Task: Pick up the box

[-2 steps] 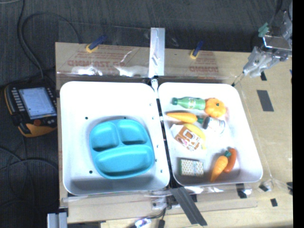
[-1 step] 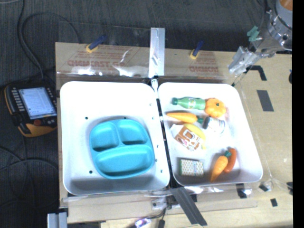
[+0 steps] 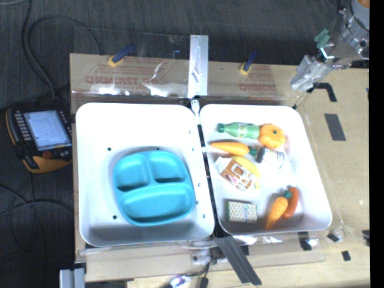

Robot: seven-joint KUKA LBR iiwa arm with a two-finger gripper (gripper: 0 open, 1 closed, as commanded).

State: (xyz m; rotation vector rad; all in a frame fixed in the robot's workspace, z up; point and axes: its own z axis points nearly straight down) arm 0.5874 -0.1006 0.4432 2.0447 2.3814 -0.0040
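The box (image 3: 237, 174), a small carton printed in orange and white, lies in the middle of the right bin (image 3: 315, 188), tipped on a slant so its long axis runs from far-left to near-right. A banana (image 3: 248, 165) lies just beside its far-right edge, apparently touching it, and a long carrot (image 3: 228, 147) sits just beyond that. Farther back, along the bin's far wall, rest a green bottle (image 3: 237, 129) and an orange (image 3: 272, 136), with a small dark-and-clear item beneath the orange that I cannot identify. Toward the near wall are a small speckled sponge-like block (image 3: 242, 210) and two toy carrots (image 3: 282, 205) side by side. The left bin (image 3: 90, 179) holds a blue divided plate (image 3: 155, 186).

The gripper (image 3: 306, 75) hangs high outside the bins, past the far-right corner of the right bin, well apart from everything in it. Its fingers look slightly spread and hold nothing. From there the box lies toward the near left, so I would judge the arm must travel inward over the bottle and orange, then turn to close across the carton's short side.
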